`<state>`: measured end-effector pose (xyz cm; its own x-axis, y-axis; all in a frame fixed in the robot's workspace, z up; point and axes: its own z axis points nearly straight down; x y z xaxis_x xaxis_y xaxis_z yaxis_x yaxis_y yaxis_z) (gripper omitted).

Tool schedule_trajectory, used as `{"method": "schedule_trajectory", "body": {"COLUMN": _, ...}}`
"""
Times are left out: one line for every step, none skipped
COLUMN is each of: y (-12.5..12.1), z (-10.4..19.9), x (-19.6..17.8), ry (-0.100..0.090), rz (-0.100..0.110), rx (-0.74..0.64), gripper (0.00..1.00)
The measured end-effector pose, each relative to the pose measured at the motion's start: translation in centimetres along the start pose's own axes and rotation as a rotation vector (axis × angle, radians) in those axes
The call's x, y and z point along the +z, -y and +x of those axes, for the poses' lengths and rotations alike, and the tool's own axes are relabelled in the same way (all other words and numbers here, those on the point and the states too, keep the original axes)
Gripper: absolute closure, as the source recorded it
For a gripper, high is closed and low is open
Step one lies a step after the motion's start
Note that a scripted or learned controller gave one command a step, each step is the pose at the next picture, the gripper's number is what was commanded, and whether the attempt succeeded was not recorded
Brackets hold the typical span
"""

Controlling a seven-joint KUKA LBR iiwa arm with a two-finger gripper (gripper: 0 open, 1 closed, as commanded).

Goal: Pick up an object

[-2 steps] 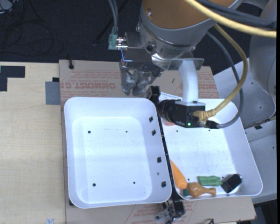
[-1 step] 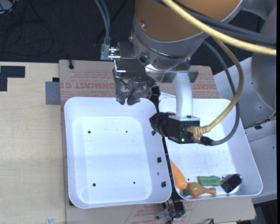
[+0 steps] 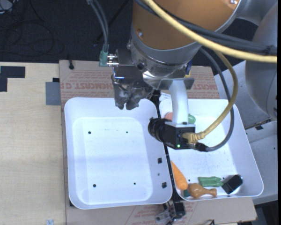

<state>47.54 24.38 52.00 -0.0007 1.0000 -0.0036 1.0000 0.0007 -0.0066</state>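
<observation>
End effector (image 3: 127,102) hung over left bin's (image 3: 79,172) far edge — finger state could not be told, nothing seen gripped. Carrot (image 3: 179,175), green piece (image 3: 210,181) lay right of that bin — pick not yet done.

We saw even, fairly bright light from overhead. The left bin (image 3: 113,158) showed a paler band across its floor and soft grey shading along its walls. The arm (image 3: 187,27), close to the lens, looked soft and oversized. The background behind the bench was dark, with little detail.
</observation>
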Motion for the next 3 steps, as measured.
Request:
{"method": "schedule_trajectory", "body": {"y": 0.0, "z": -1.4, "x": 5.7, "ry": 0.002, "rz": 0.003, "rx": 0.001, "gripper": 1.00}}
{"method": "schedule_trajectory", "body": {"y": -2.7, "z": 0.0, "x": 0.3, "ry": -0.004, "rz": -0.008, "rx": -0.002, "gripper": 1.00}}
{"method": "schedule_trajectory", "body": {"y": -7.0, "z": 0.0, "x": -1.8, "ry": -0.002, "rz": -0.005, "rx": 0.001, "gripper": 1.00}}
